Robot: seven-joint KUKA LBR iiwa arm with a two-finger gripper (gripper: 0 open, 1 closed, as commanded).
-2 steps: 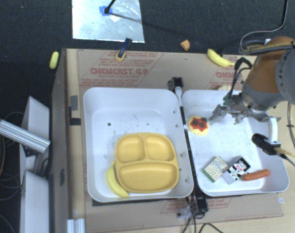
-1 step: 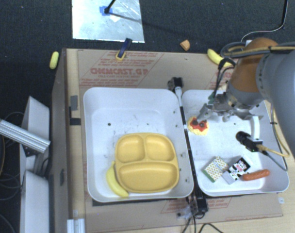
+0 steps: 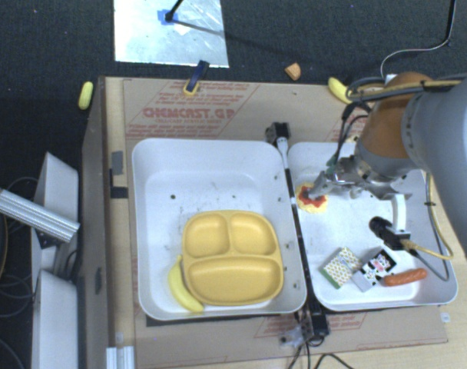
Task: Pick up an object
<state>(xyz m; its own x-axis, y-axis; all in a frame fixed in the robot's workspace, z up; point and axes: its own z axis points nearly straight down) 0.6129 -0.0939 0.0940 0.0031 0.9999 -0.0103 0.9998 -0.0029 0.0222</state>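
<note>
My gripper (image 3: 323, 186) hangs low over the left part of the right bin (image 3: 437, 294), the grey arm reaching in from the right. Its tip is right beside a small red and yellow object (image 3: 312, 201) that lies on the bin floor by the left wall; I cannot tell whether they touch. Toward the bin's front lie a speckled small box (image 3: 341, 267), a grey block with a black, white and red print (image 3: 374, 270) and an orange sausage-shaped piece (image 3: 402, 277).
In the left bin (image 3: 164, 167) a yellow divided plate (image 3: 232, 256) lies at the front, with a banana (image 3: 181, 287) tucked against its left edge. The divider between the bins (image 3: 289, 198) runs just left of the gripper.
</note>
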